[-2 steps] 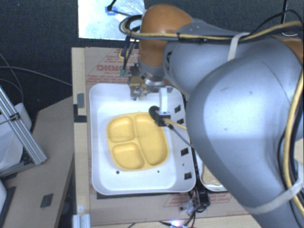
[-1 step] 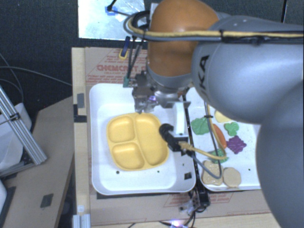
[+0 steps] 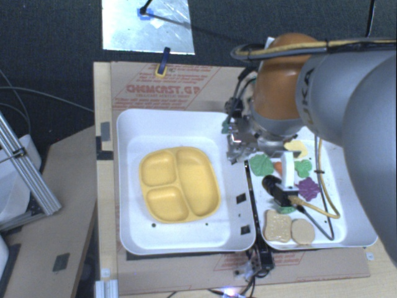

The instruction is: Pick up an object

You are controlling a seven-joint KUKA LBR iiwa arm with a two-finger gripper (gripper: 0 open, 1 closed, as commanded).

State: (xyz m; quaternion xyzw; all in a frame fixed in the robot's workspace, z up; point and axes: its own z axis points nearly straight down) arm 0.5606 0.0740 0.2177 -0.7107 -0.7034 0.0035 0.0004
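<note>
Bench, two white bins: left bin (image 3: pixel 130 129) held a yellow tray (image 3: pixel 180 184). Gripper (image 3: pixel 239 143) hung at twelve o'clock over the toy food (image 3: pixel 291 185) (grip undeterminable); approach step, descent onto one piece needed.

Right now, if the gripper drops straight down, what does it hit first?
Likely the right bin's left rim or the green leafy toy beside it. The gripper hangs over that edge, but a single slanted view leaves depth uncertain.
</note>
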